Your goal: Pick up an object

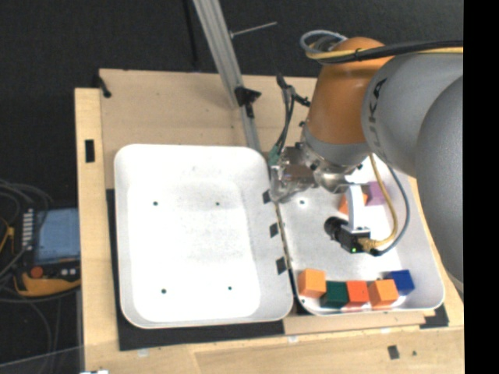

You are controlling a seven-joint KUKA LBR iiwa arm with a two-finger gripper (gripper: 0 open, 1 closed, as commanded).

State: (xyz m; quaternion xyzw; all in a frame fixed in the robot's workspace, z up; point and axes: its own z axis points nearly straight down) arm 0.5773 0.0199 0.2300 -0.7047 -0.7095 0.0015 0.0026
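I think I've picked nothing yet. My gripper [290, 179] hangs mid-frame; wide or closed, I can't tell. Next, reach the orange block [313, 281] lower down.

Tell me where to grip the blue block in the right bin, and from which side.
Take the small blue cube from straight above, probably by its far and near faces: an orange cube crowds its view-left face and the white bin's wall stands close opposite.
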